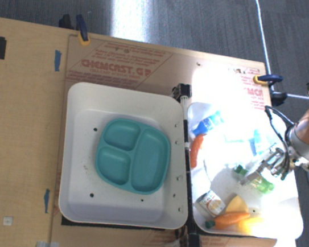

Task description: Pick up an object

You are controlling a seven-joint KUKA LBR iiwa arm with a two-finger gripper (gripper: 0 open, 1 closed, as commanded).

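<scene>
Nearest us, along the front edge of the right bin (295,224), we see a carrot (231,219), a yellow wedge (238,204) just behind it, and a small can (210,203) lying near the front left corner. Strong glare washes out much of this bin, so several things in its middle are hard to make out. We see the gripper (263,172) low over the bin's right half, close to a green and clear thing (260,183) under it; whether its fingers are apart, together or clamped on that thing we cannot tell. A blue bottle (207,124) and a red-orange thing (195,149) lie by the bin's left wall. The left bin (80,138) holds a teal divided plate (133,155) at its middle.
</scene>
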